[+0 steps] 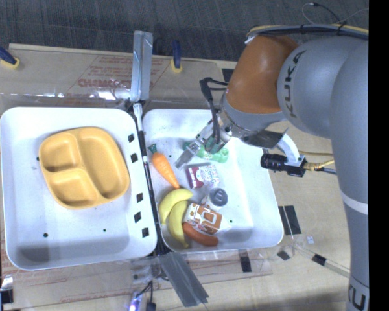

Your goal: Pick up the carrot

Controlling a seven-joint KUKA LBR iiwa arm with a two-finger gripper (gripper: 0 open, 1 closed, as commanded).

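I see the carrot [164, 168] lying in the right bin [259, 229], close to the bin's left wall, its green top pointing up-left and its tip pointing down-right. Just below it sit two bananas [171, 214], touching a small orange carton [203, 218] and a red sausage-like piece [201, 237]. My end effector [201, 145] hangs over the upper middle of that bin, to the right of the carrot and apart from it, beside something green [217, 153]. I cannot tell how wide it stands; it looks empty, perhaps. The left bin [13, 193] holds a yellow divided plate [84, 167].
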